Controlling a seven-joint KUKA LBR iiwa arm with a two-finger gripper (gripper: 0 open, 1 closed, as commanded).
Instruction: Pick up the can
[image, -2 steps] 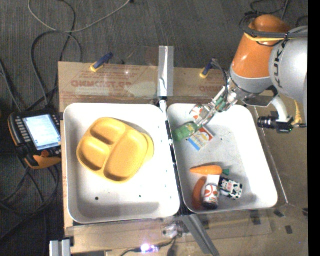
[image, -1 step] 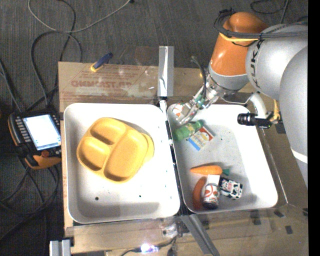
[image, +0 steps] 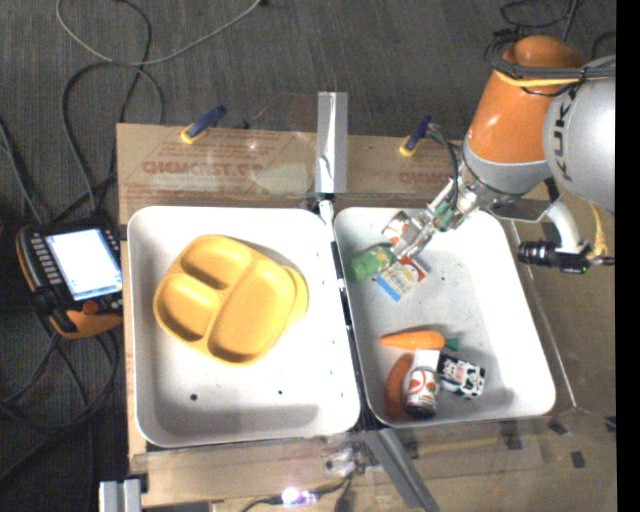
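Observation:
The can (image: 422, 386), white with a red label and a silvery end, is in the right bin (image: 520, 330) near its front wall. A reddish-brown sausage (image: 397, 377) touches its left side and a black-and-white carton (image: 463, 376) its right. An orange carrot (image: 411, 341) lies just behind it. My gripper (image: 413, 240) is low at the back of the same bin, well behind the can, right over a small white, red and blue packet (image: 401, 275). A green item (image: 367, 263) lies just left of it.
The left bin (image: 170, 400) holds a yellow divided tray (image: 230, 297), upside down. A metal divider post (image: 331, 140) stands at the back between the bins. A handheld pendant (image: 75, 265) lies left of the bench, with cables on the floor.

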